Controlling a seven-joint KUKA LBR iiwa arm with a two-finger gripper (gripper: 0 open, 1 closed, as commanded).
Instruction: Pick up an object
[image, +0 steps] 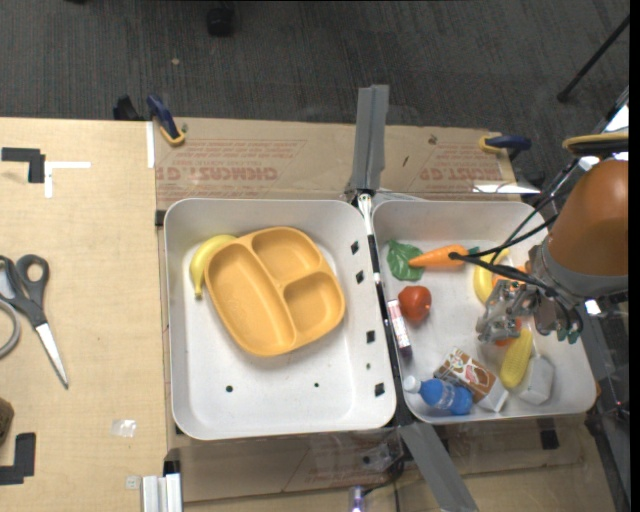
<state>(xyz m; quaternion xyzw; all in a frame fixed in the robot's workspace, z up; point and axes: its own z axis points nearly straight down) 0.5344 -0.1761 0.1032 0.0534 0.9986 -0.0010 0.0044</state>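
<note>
My gripper (500, 318) hangs low in the right bin (455, 214), over its right-hand part. A yellow banana-like piece (516, 358) lies just below and to the right of it. A second yellow piece (485, 282) sits just above it, partly hidden by the wrist. To the left are a red tomato (415, 302) and a carrot with green leaves (432, 257). Near the front wall lie a small brown carton (470, 375) and a blue bottle (444, 397). I see nothing lifted off the bin floor.
The left bin (280, 405) holds a yellow divided plate (275, 290) with a banana (203, 260) tucked at its left edge. A red-and-white marker (398, 328) lies along the right bin's left wall. Scissors (38, 315) rest on the bench at far left. Black cables (525, 232) run above the gripper.
</note>
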